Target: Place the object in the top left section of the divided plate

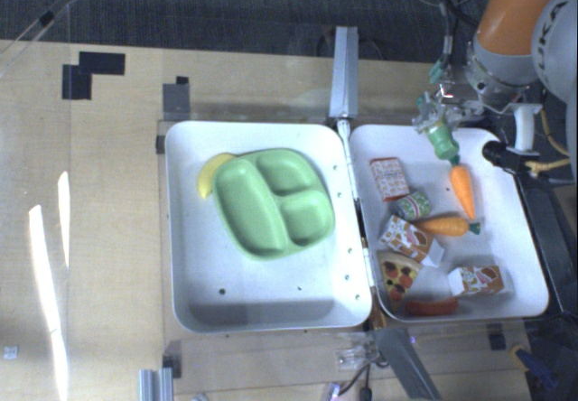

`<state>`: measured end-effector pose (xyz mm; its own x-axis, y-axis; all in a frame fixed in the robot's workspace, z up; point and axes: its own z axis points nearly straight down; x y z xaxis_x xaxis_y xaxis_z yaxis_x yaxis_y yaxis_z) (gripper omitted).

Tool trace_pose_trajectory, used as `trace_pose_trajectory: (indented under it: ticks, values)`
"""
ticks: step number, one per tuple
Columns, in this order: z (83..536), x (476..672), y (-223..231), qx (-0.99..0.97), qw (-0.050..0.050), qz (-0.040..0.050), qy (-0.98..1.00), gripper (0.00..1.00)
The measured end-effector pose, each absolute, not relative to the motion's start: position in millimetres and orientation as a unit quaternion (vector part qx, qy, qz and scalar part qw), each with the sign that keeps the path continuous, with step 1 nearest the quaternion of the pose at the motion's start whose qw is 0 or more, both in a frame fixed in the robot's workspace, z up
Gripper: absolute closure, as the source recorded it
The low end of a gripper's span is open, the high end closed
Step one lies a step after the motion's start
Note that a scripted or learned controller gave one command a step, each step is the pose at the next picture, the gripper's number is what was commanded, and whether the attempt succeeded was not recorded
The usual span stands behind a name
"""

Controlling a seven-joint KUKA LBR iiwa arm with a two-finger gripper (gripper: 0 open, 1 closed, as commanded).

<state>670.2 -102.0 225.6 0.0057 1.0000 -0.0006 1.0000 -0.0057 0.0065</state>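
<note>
The green divided plate (271, 200) lies in the left bin (271, 309). It has one large section on its left and two smaller ones on its right. My gripper (437, 116) hovers over the far edge of the right bin (533, 286), shut on a small green bottle-like object (444, 141) that hangs tilted below the fingers. The plate is well to the left of the gripper, across the divider between the bins.
A yellow banana (212, 175) peeks out from under the plate's left edge. The right bin holds two carrots (462, 191) (444, 226), a red-and-white packet (388, 178), a green can (414, 206), small boxes (405, 238) (477, 280) and a red sausage (429, 306).
</note>
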Motion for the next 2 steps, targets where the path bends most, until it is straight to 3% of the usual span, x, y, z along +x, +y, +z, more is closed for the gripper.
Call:
trace_pose_trajectory:
  ticks: [1, 2]
  values:
    - [249, 670.2, -25, 0.700, 0.003, 0.0031, 0.714, 1.00]
    - [186, 669.4, 6, 0.728, 0.001, 0.0012, 0.686, 1.00]
